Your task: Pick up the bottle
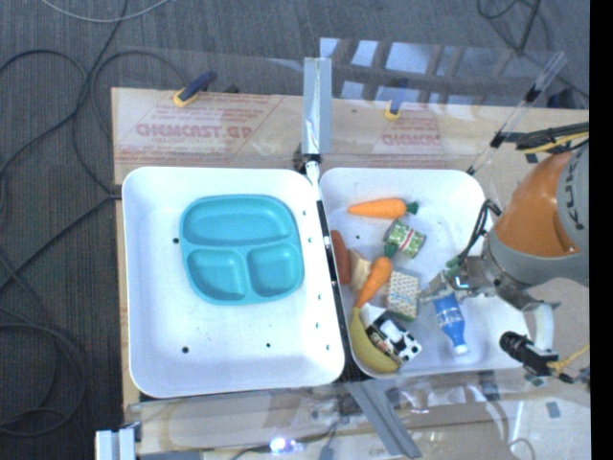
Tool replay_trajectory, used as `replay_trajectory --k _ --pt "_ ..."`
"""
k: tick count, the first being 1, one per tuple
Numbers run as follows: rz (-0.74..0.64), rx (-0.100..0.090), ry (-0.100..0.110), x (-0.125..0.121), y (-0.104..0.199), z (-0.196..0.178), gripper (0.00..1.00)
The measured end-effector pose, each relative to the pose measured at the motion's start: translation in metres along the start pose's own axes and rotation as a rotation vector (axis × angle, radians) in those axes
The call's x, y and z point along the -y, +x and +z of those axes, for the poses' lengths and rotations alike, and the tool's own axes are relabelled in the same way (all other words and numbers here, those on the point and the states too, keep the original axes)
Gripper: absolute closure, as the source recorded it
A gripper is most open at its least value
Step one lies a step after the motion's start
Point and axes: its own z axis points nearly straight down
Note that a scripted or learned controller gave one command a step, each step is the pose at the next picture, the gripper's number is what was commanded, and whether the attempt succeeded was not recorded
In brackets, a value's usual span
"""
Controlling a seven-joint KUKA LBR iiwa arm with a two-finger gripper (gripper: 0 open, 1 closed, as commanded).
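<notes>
- Currently, the bottle point(450, 322) is seen lying on its side in the right bin point(450, 182), toward the bin's five o'clock corner, with its blue label uppermost and its cap end pointing toward six o'clock.
- The tool point(458, 281) is found just at the bottle's twelve o'clock end, very close above it; whether contact is made cannot be told.
- How wide the tool stands cannot be told, since it is masked by the wrist and its orange band point(538, 217); nothing is shown to be held.
- The arm is brought in from three o'clock, presumably so that the bottle, the item nearest that side, can be reached without crossing the other clutter.
- A cracker-like square point(403, 295) is seen just at the bottle's nine o'clock, with a small carrot point(375, 279) beyond it; a black-and-white toy point(395, 336) lies on a banana point(369, 348) at the bin's seven o'clock.
- A larger carrot point(378, 208) and a small green can point(404, 239) are placed toward the bin's twelve o'clock, well apart from the bottle.
- The left bin point(153, 353) holds a blue divided plate point(241, 247), well clear of the work.
- The step is judged to be the approach or descent; the lift is not yet made.
- A risk is judged: a round, lying bottle may roll away when squeezed off-centre.
</notes>
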Motion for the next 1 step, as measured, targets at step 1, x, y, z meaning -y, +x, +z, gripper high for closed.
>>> replay_trajectory --k 1 --pt "-0.136 -0.009 0.010 0.0016 0.0380 -0.0612 1.00"
